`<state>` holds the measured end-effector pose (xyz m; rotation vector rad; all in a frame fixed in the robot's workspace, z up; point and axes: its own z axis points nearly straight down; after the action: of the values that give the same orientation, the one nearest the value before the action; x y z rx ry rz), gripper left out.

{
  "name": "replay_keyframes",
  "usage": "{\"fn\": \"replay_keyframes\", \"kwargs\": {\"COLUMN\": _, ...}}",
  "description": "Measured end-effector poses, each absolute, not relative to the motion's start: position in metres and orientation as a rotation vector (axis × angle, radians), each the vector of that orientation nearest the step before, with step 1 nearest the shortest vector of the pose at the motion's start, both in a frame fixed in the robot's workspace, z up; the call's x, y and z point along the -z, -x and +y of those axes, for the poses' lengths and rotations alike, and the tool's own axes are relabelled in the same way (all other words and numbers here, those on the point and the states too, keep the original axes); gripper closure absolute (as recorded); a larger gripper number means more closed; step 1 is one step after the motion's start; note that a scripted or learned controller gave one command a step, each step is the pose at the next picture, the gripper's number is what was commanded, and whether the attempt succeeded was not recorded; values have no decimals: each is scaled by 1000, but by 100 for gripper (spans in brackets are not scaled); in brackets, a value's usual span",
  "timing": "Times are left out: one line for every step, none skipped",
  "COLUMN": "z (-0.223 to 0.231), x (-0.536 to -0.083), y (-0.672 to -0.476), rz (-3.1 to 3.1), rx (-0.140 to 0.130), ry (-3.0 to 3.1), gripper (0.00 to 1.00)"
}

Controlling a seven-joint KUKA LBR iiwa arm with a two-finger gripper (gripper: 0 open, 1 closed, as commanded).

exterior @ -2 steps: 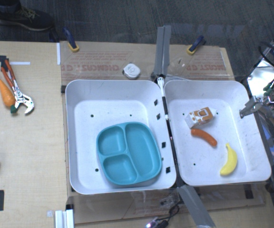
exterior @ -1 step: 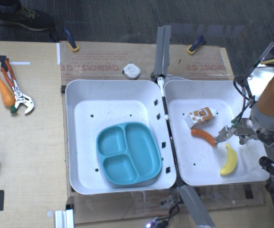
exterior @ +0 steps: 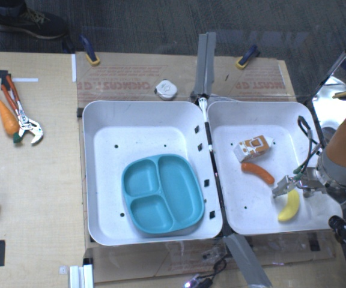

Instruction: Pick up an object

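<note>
Gripper (exterior: 285, 186) is sitting low in the right bin (exterior: 245, 113), directly at the upper end of the banana (exterior: 289, 207); whether its opening is wide or narrow cannot be told. Banana is lying on the bin floor near the right wall. Sausage (exterior: 258, 173) and small carton (exterior: 253, 148) are lying just left of it. Left bin (exterior: 101, 125) is holding a teal divided plate (exterior: 161, 192).
</note>
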<state>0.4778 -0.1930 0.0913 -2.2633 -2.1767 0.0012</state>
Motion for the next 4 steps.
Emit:
{"fn": "replay_keyframes", "kwargs": {"z": -194, "x": -100, "y": -478, "rz": -2175, "rx": -1, "ry": 2267, "gripper": 100}}
{"fn": "replay_keyframes", "kwargs": {"z": -161, "x": -197, "y": -584, "rz": -2069, "rx": -3, "ry": 2365, "gripper": 100}}
{"fn": "replay_keyframes", "kwargs": {"z": -104, "x": -225, "y": -600, "rz": -2078, "rx": -3, "ry": 2357, "gripper": 100}}
{"fn": "replay_keyframes", "kwargs": {"z": -105, "x": -225, "y": -599, "rz": -2077, "rx": -4, "ry": 2357, "gripper": 0}}
